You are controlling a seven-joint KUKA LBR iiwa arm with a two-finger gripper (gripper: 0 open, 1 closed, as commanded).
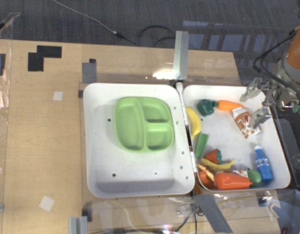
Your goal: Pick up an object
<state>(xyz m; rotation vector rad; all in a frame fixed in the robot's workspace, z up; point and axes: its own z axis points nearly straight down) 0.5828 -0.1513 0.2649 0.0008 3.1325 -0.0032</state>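
Note:
The right bin [279, 145] holds several toy foods. A carrot [228, 105] with a green top lies at the back, with a yellow banana [193, 121] and a green pepper [201, 143] along the left wall. An orange-and-white packet [242, 121] lies right of centre and a blue bottle [262, 165] near the front right. My gripper [257, 103] hangs over the bin's back right corner, open, with nothing between its fingers. Its lower fingertip is just right of the packet.
At the front of the right bin is a pile: a red strawberry [213, 156], a yellow piece [219, 164], an orange-red vegetable [231, 181]. The left bin [99, 145] holds a green divided plate [142, 123]. A metal post [180, 55] stands behind the bins.

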